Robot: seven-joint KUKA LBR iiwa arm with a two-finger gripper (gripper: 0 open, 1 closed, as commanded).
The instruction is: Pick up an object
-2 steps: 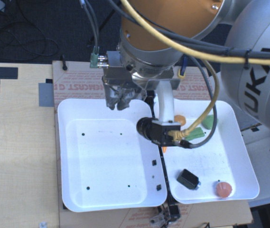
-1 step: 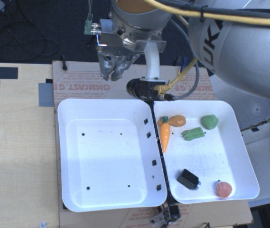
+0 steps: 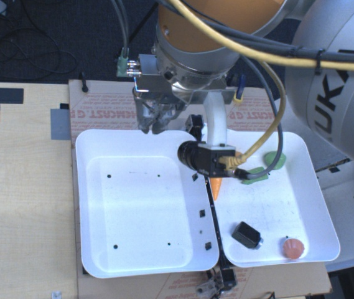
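My gripper [image 3: 155,118] hangs over the far rim of the left bin [image 3: 96,167], near the divider between the bins. Nothing shows in its grasp. In the right bin [image 3: 316,185] lie a black block [image 3: 247,235] near the front, a pink-red ball [image 3: 293,248] in the front right corner, a green piece [image 3: 275,160] toward the back, and an orange pointed piece [image 3: 215,186] by the divider. The orange piece is partly hidden under a black cylinder [image 3: 203,156] mounted on the arm.
The arm's large grey and orange body [image 3: 226,17] covers the back of both bins. A yellow cable [image 3: 275,126] loops down over the right bin. Cardboard [image 3: 102,114] lies beneath the bins, and a wooden bench top [image 3: 21,198] extends to the left.
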